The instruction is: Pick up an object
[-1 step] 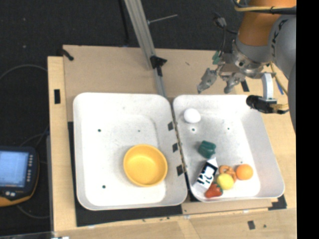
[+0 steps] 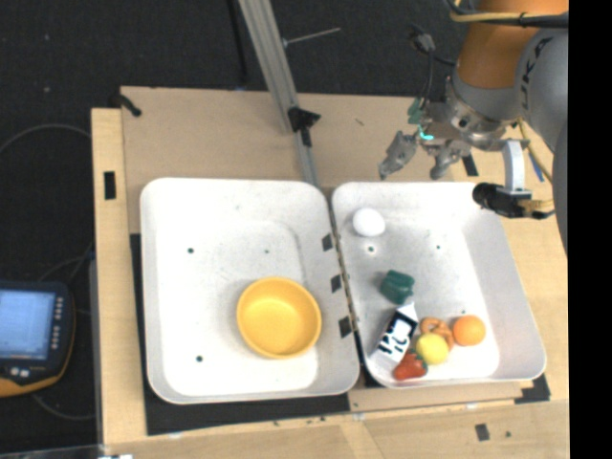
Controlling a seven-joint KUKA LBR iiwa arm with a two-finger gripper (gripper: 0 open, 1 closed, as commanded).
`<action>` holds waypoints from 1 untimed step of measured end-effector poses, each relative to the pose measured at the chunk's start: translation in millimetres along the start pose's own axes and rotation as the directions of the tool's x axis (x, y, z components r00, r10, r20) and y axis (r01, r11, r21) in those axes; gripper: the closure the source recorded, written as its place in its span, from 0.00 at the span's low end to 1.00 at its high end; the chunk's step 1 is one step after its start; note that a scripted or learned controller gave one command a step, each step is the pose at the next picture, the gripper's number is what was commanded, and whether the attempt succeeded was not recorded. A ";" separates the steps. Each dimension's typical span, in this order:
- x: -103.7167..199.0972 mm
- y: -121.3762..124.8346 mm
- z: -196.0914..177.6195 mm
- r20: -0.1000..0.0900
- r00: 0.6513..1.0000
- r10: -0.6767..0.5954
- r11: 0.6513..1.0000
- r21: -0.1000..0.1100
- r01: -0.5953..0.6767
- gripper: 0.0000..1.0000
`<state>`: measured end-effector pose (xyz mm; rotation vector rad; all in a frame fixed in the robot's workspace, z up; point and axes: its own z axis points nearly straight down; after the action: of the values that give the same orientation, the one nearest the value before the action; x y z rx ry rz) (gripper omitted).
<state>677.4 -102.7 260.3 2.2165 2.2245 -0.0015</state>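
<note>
My gripper (image 2: 417, 162) hangs above the back edge of the right bin (image 2: 497, 256), its two fingers spread apart with nothing between them. Below it in that bin lie a white ball (image 2: 368, 223) near the back left corner and a green block (image 2: 397, 283) in the middle. At the front sit a black-and-white carton (image 2: 395, 335), a red fruit (image 2: 410, 368), a yellow fruit (image 2: 433, 349), a peach-coloured fruit (image 2: 435, 328) and an orange (image 2: 469, 330). A yellow bowl (image 2: 278, 316) rests in the left bin (image 2: 191, 256).
A slanted metal pole (image 2: 273, 55) rises from behind the seam between the bins. A pendant with a blue screen (image 2: 29, 333) lies off the bench at the left. The wooden bench top (image 2: 210, 132) runs behind both bins.
</note>
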 end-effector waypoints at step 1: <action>1.1 -1.2 42.2 0.001 1.000 0.002 1.000 0.003 -0.003 0.00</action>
<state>676.1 -101.6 218.1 2.2205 2.2229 -0.0064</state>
